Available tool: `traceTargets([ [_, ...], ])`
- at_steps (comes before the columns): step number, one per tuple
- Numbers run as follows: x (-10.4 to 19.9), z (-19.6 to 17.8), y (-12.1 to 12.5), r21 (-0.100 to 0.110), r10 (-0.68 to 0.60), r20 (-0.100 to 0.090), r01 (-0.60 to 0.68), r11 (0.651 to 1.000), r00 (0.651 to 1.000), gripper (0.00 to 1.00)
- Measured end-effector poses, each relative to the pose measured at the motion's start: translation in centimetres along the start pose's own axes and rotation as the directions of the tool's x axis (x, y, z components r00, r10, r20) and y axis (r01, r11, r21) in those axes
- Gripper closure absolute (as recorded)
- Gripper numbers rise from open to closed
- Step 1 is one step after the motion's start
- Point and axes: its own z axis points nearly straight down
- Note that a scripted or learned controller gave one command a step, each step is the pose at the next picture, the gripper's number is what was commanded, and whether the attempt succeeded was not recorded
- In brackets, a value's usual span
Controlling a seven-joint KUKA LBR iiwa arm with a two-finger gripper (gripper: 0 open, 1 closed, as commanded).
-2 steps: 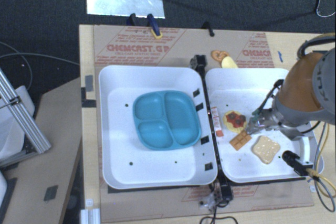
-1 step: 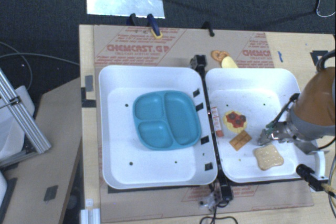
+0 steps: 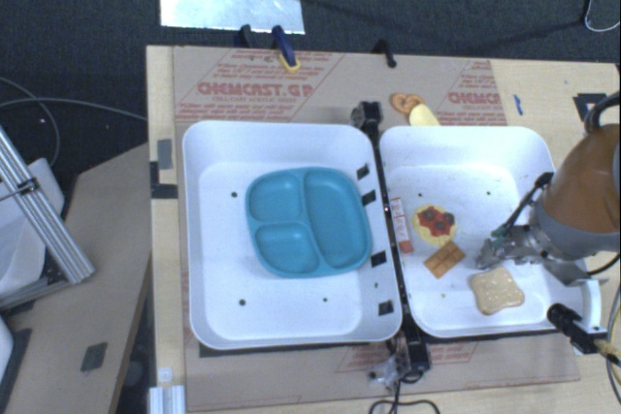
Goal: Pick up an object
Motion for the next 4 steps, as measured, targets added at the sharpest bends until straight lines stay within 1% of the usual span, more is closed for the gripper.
traceTargets([
  [1,10.8,-10.1,-0.2,0.009,-0.011,-0.007,0.011,1.0,1.0,1.0],
  [2,9.1,-9.5,-0.4,0.018,0.002,-0.003,-0.002,1.0,1.0,1.0],
  [3,8.2,-5.1,-0.7,0.024,0.003,-0.004,-0.003,1.0,1.0,1.0],
  [4,7.4,-3.7,1.4,0.019,0.0,-0.003,0.0,1.0,1.0,1.0],
])
